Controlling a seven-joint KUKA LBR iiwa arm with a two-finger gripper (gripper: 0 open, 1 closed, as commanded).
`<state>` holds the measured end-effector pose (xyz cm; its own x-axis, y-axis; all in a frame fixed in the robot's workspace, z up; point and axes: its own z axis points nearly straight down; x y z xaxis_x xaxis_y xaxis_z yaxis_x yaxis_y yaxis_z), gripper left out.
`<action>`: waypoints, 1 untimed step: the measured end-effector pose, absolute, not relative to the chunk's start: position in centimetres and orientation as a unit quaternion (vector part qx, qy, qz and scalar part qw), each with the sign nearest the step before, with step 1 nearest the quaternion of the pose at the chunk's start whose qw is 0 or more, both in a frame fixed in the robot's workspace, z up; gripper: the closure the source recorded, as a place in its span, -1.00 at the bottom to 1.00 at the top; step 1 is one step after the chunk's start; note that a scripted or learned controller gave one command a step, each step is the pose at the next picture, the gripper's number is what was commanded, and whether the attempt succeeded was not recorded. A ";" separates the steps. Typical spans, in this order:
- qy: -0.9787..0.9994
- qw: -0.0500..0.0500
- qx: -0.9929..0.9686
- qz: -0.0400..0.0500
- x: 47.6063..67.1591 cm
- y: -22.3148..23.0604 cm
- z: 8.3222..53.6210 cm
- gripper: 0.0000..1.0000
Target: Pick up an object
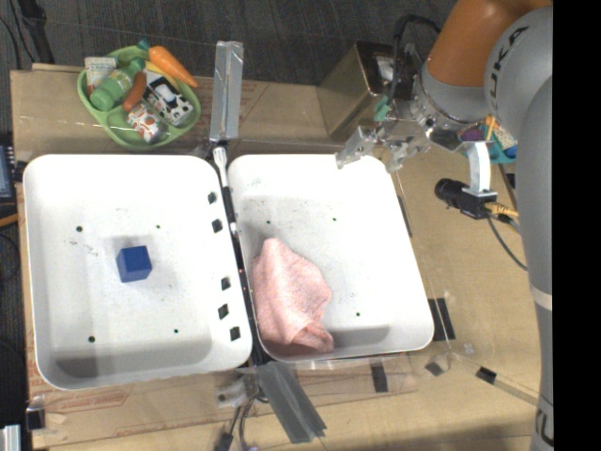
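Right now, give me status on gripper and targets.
Gripper open, hovering over right bin's far rim, holding nothing. Pink cloth in right bin, near-left corner. Blue cube in left bin. Nothing blocking either.

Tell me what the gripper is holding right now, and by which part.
Nothing. The gripper is at the far right corner of the right bin, fingers open with nothing between them. The pink cloth and the blue cube lie untouched.

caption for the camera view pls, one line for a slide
Gripper open above the right bin's far rim; pink cloth inside, blue cube in the left bin.
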<state>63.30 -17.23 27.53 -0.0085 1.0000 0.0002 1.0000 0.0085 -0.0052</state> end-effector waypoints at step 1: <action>-0.647 0.003 -0.763 0.002 53.4 -16.0 17.7 -1.00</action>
